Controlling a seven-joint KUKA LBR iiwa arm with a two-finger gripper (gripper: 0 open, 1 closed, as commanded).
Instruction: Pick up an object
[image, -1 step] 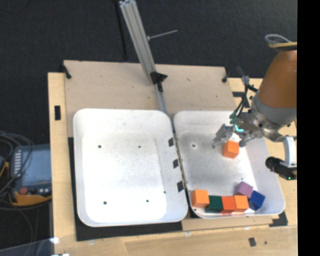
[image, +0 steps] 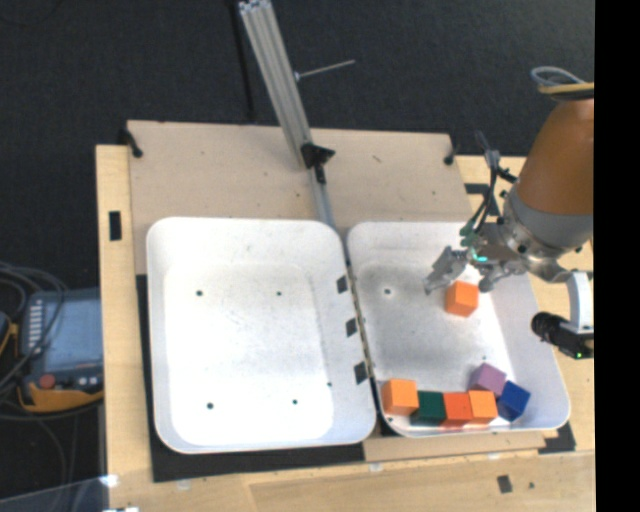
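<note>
Camera view. 2 shallow white bins were recorded side by side on the surface (image: 400, 160). The left bin (image: 180, 250) carried no blocks. The right bin (image: 400, 250) carried all the blocks.

The arm (image: 560, 160) was seen reaching in over the right bin. The gripper (image: 468, 268) was positioned in the upper right part of that bin, with its fingers (image: 440, 272) spread apart. An orange cube (image: 461, 298) was recorded just below the gripper, tilted. Whether it was touched by a finger, or was lifted clear of the bin floor, could not be told; it was not seen between the fingers, so no hold was logged.

A row of blocks was noted along the near wall of the right bin: an orange block (image: 401, 394), a green block (image: 431, 406), a second orange block (image: 458, 406), a lighter orange block (image: 482, 404), a blue block (image: 513, 399), and a purple block (image: 489, 377) just behind the last 2. These were packed touching one another.

Handling judgement: the orange cube was judged to be light, rigid and not fragile, with smooth flat faces that could slip under a weak pinch. It was judged best taken across 2 opposite flat faces, near mid-height, not across corners. Its tilt was judged likely to twist it out of a closing gripper. Standing well apart from the row, it was judged the easiest target.
</note>
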